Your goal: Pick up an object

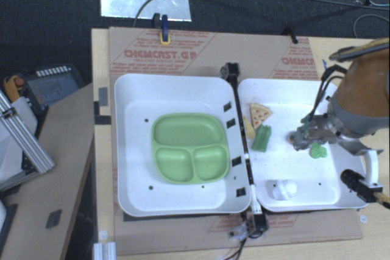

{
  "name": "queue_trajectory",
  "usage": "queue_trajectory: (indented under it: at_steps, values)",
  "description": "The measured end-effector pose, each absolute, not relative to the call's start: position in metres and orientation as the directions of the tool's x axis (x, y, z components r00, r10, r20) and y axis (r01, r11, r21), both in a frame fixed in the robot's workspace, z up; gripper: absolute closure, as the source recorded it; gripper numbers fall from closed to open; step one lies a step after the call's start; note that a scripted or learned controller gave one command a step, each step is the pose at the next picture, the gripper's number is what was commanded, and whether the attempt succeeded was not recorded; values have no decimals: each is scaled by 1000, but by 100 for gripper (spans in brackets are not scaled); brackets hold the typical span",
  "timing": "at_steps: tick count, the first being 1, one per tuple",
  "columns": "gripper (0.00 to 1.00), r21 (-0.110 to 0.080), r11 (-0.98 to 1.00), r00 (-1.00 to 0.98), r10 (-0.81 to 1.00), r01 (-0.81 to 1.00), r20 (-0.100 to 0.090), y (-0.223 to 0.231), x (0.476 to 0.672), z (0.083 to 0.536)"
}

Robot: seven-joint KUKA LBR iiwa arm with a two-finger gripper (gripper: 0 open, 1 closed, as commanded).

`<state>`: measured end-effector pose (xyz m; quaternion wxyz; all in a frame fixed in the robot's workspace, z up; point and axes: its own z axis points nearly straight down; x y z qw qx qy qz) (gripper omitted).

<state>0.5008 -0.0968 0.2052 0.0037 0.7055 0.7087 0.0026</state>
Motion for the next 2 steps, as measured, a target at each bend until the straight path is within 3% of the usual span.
queue_trajectory:
  at_steps: [2]
  values:
    - [100, 5, 4, -4, 1000, 1000, -1, -99, 502, 278]
